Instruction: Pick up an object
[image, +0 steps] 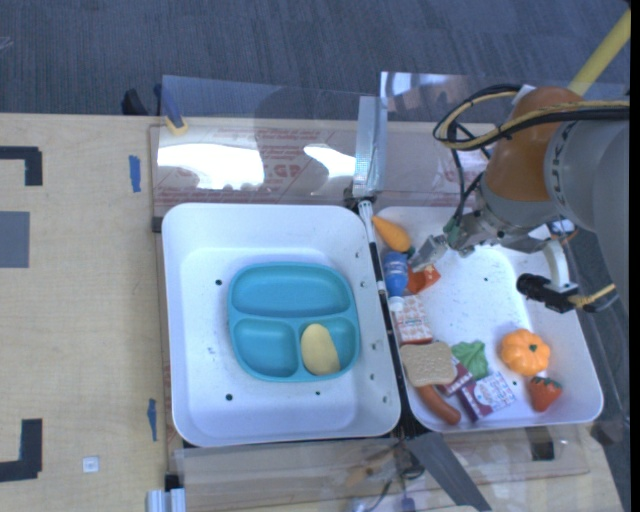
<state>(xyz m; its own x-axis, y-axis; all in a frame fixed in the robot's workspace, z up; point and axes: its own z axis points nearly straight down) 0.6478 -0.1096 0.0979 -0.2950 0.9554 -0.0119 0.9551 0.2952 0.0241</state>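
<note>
The right bin (500, 290) holds several toy foods along its left and front sides. An orange piece (393, 235) lies at the back left, with a blue bottle (396, 272) and a small red piece (424, 278) just in front of it. My gripper (436, 250) hangs low over the bin's back left part, right beside the red piece and the orange piece. Nothing is visibly held. The grey arm with its orange band (525, 150) covers the bin's back right corner.
Further forward lie a red-and-white packet (411, 320), a bread slice (430, 363), a green leaf (470, 355), a sausage (440, 403), a purple packet (488, 392), an orange pumpkin (525, 352) and a red fruit (545, 392). In the left bin (190, 300), a blue divided plate (285, 310) carries a yellow piece (320, 348).
</note>
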